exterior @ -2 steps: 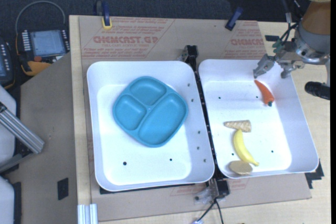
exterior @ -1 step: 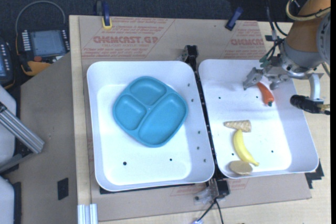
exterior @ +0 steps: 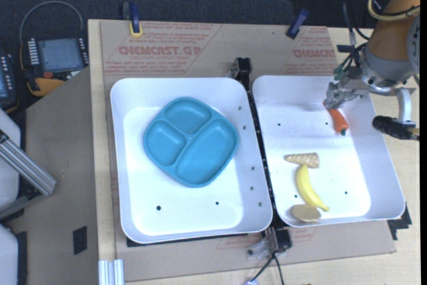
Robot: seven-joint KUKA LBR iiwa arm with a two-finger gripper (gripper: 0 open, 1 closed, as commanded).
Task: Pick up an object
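In the right bin point(exterior: 373, 163), a small orange carrot-like piece point(exterior: 340, 121) sits near the far right corner. My gripper point(exterior: 335, 101) hangs directly over its upper end, touching or nearly touching it; I cannot tell whether the piece is gripped or lying on the bin floor. Lower in the same bin lie a yellow banana point(exterior: 309, 187), a tan cone-shaped piece point(exterior: 302, 159) just above it, and a tan round piece point(exterior: 305, 213) at the banana's near end.
The left bin point(exterior: 133, 143) holds a blue divided plate point(exterior: 191, 141) in its middle. A black divider point(exterior: 257, 137) runs between the bins. The grey arm with its orange band point(exterior: 393, 23) comes in at the upper right.
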